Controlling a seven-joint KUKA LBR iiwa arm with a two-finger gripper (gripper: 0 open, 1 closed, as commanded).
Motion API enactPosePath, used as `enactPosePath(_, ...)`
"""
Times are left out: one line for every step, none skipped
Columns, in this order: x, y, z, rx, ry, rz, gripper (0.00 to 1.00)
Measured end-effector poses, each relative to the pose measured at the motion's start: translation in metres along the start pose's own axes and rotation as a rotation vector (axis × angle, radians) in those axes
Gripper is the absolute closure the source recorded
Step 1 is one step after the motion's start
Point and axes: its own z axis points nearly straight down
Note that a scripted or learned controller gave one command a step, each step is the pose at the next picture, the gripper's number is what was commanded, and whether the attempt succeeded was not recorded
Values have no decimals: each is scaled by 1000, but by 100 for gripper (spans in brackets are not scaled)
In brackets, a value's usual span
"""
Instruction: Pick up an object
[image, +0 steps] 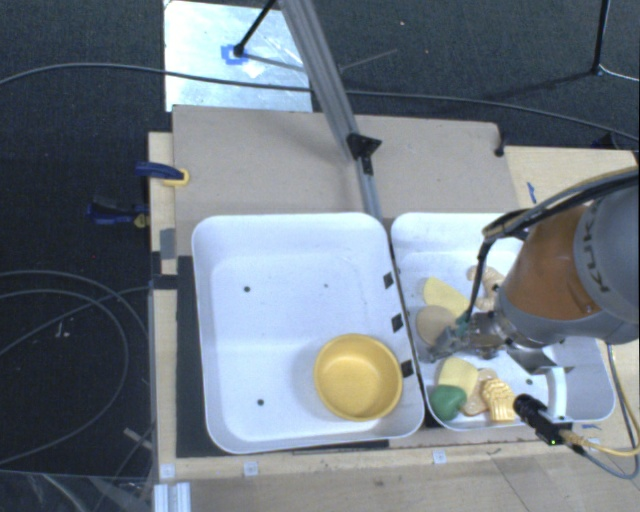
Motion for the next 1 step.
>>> enactPosePath(0, 1, -11, -3, 0, 0, 100)
